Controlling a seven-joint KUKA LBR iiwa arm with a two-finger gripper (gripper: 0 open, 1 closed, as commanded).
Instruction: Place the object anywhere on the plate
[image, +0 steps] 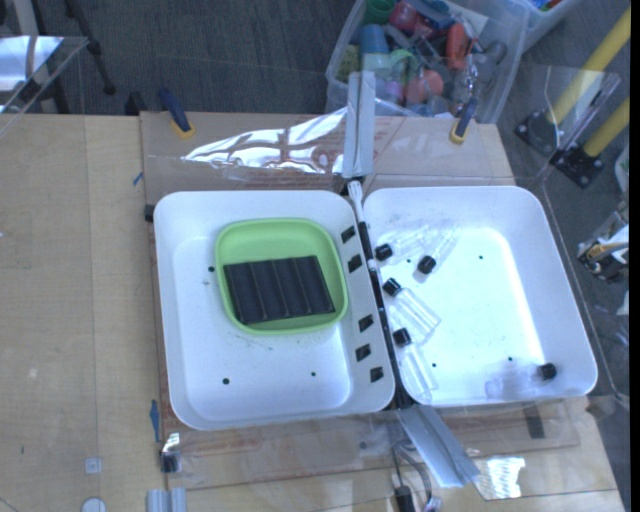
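Whether the end effector is released or clenched cannot be told here, and nothing can be said about what it may carry. The arm comes in from the right, so anything in the left bin lies across the central divider from it.

On the pale wooden worktop (60, 300), the left bin (165, 300) holds a green plate (280, 232). A dark ribbed block (278, 290) lies flat on it, inside the rim. Its long axis runs roughly left to right, slightly tilted, with the grooves crossing it. If this block is the task's object, the placing looks done.

The right bin (500, 300) holds several clear vials with black caps: a loose group near the divider (415, 262) and one apart at the near right corner (520, 380).

No brand, label or writing is legible on any of these.
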